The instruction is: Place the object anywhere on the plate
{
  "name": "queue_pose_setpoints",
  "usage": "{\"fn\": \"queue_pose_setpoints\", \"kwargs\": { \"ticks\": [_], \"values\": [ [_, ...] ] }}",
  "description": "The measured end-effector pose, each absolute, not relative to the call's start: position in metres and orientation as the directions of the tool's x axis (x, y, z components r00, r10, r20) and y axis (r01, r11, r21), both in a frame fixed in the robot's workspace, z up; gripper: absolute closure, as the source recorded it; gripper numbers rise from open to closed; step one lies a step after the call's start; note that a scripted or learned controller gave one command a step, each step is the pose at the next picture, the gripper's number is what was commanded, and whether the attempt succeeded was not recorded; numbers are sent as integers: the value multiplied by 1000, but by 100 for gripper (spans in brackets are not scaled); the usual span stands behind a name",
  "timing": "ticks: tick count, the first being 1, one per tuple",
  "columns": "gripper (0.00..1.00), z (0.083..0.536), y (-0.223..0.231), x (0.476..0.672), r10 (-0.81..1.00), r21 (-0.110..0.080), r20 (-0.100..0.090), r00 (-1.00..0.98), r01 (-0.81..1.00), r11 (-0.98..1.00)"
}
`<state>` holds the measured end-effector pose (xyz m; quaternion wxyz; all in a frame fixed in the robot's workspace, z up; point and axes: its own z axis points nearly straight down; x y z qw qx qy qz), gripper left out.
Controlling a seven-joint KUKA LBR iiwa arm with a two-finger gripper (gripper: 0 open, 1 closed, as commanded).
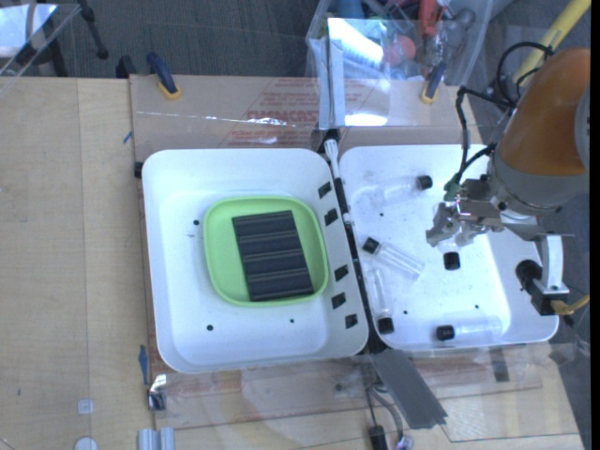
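Two white bins were seen side by side on the bench. In the left bin sat a green plate, w/ a dark ribbed block lying on its middle and covering most of it. Right of the plate, past the divider, the right bin held several clear tubes w/ black caps: one nearest the plate, one further right along the front wall, one towards the back. The task's object was judged to be one of these; which one could not be told.

The gripper was seen well right of the plate, low over the right bin's middle, w/ a small black piece just below it. Whether the jaws were spread or pressed together could not be told; nothing was seen pinched betw. them.

Risks, as judged:
- Clear tubes are round and slick, so a grasp could slip or roll the tube away.
- A tube against the bin wall could be missed, w/ the jaws fouled on the wall.
- Little bare plate was left around the block, so a dropped tube could roll off the rim into the left bin.
- The raised divider could be clipped during the carry towards the plate.
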<state>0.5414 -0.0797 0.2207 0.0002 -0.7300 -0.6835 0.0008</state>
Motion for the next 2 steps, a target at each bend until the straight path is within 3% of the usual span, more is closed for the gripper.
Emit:
{"fn": "queue_pose_setpoints", "kwargs": {
  "ticks": [1,2],
  "values": [
    [0,221,-80,541,998,-1,-1,66,998,-66],
    [0,257,-143,568,997,3,-3,-74,997,74]
  ]
}}
